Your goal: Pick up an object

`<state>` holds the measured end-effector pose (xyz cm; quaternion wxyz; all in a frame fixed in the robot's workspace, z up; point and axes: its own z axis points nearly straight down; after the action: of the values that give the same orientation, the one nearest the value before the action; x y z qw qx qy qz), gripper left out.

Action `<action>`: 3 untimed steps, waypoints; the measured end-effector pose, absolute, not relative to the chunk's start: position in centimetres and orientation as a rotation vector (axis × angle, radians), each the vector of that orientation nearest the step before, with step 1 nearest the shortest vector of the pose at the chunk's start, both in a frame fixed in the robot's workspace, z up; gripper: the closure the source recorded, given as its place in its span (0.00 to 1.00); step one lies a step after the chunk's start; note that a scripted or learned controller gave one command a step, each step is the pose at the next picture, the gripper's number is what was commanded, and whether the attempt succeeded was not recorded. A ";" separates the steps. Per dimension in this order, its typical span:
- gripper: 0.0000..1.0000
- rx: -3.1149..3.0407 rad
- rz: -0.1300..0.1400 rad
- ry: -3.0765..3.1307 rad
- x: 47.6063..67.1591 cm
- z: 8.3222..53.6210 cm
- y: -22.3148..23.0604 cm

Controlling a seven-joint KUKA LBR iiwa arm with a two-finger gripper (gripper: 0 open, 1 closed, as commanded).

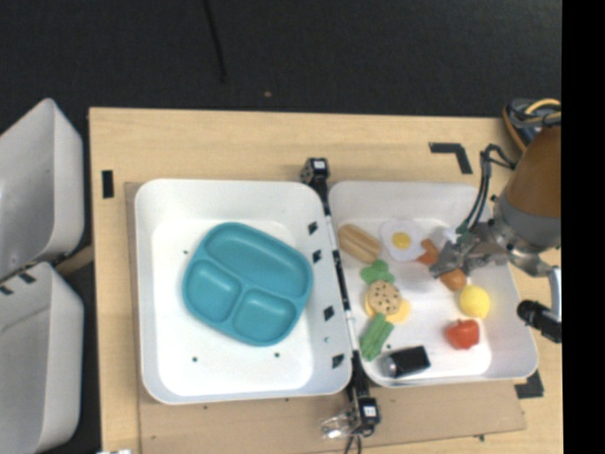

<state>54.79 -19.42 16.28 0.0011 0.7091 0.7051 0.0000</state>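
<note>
Dark floor surrounds a pale wooden bench [113, 253], and on it sit two shallow white bins side by side. Over in the left bin [161, 367] we've got a blue divided plate [248, 284], resting alone at the centre, turned a little askew.

All the action is in the right bin [515, 357]. Near its centre lies a tan cracker with dots [383, 297], and just at twelve o'clock from it a small green leafy piece [376, 272]. At eleven o'clock of the cracker, a hot-dog bun [359, 243] lies on a slant. A fried egg [403, 241] sits toward the bin's back, at one o'clock of the cracker. At six o'clock of the cracker there's a green vegetable [375, 335], and at five o'clock a black block [407, 359] close to the front wall. A yellow lemon [475, 302] lies at three o'clock, with a red pepper [462, 333] just beside it at six o'clock of the lemon.

The arm comes in from three o'clock, orange band showing, and the gripper [452, 263] is low in the bin, right over small orange pieces [454, 278] at eleven o'clock of the lemon. Whether the end effector is spread or closed, I cannot tell from this angle, and no grasp can be confirmed.
</note>
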 end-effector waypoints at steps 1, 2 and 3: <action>1.00 2.217 -0.001 2.223 55.6 21.5 -20.4; 1.00 2.220 -0.001 2.223 55.7 23.9 -20.7; 1.00 2.216 -0.003 2.232 55.6 24.4 -15.4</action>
<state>55.64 -15.44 24.39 -0.0020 0.7046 0.7096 -0.0008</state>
